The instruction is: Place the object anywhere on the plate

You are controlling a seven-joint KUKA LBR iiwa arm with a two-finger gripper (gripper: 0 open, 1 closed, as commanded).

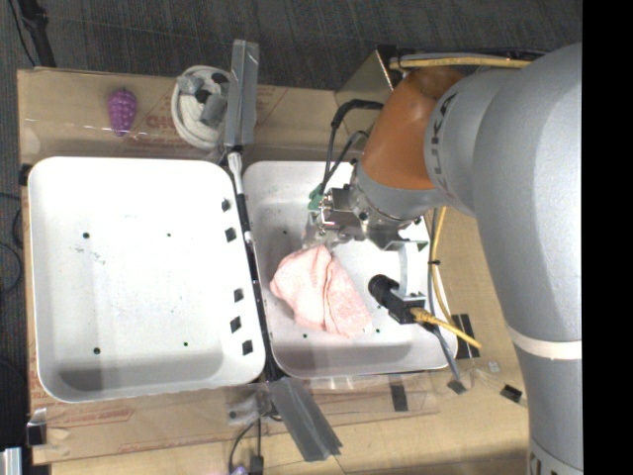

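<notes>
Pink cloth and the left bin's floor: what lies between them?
In the camera view, between the pink cloth in the right bin and the left bin there is a bare strip of right-bin floor, then the grey divider bar with black clips where the rims meet.

The arm is a thick, smooth grey tube with rounded joints, and a thin pale seam rings it lower down. An orange band wraps it above the wrist. Black cables loop from the band down to the wrist, where small metal fittings and a green part cluster. A yellow cable trails on the right.
</notes>
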